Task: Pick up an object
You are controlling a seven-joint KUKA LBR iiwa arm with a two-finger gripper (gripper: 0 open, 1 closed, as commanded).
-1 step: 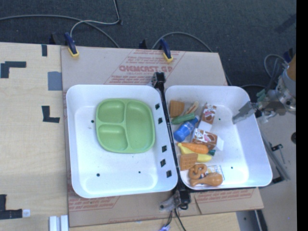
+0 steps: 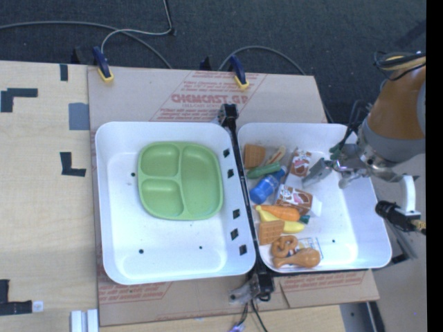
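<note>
White bins (image 2: 111, 185), two; one green plate (image 2: 181, 180); one gripper (image 2: 320, 172).

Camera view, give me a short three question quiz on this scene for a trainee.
1. True or false: the green tray lies in the left bin.
2. Which bin is the gripper over? A) left B) right
3. Fill in: the toy carrot lies in the ___ bin.

Key: 1 true; 2 B, the right bin; 3 right.
</note>
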